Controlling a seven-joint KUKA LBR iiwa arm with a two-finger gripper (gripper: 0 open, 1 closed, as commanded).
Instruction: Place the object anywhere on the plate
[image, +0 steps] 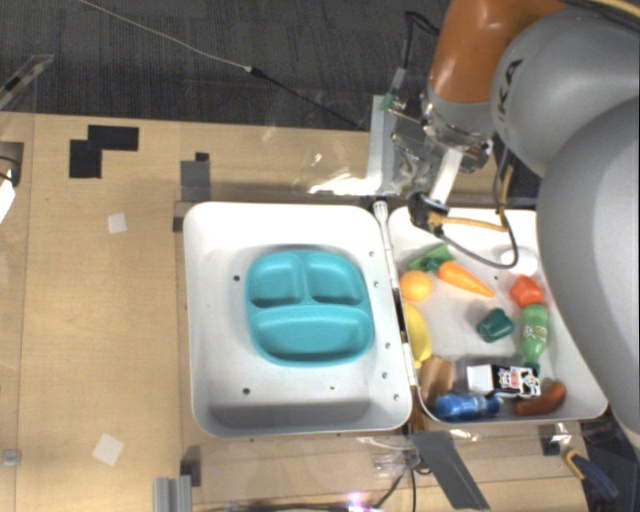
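A teal plate (305, 305) with three compartments lies in the middle of the left white bin (215, 300); nothing rests on it. The right bin (585, 395) holds several toy foods, among them an orange carrot (466, 279), a round orange fruit (416, 287), a green vegetable (430, 260), a yellow banana (419, 336) and a red tomato (526, 291). My gripper (418, 190) hangs over the far left corner of the right bin, close to the divider between the bins and above the green vegetable. I see nothing in its grasp.
Nearer the front of the right bin lie a dark green block (494, 324), a green bottle (535, 331), a blue item (460, 405), a white box (480, 378) and a brown sausage (541, 398). A black cable (500, 245) loops below the wrist. The grey arm covers the upper right.
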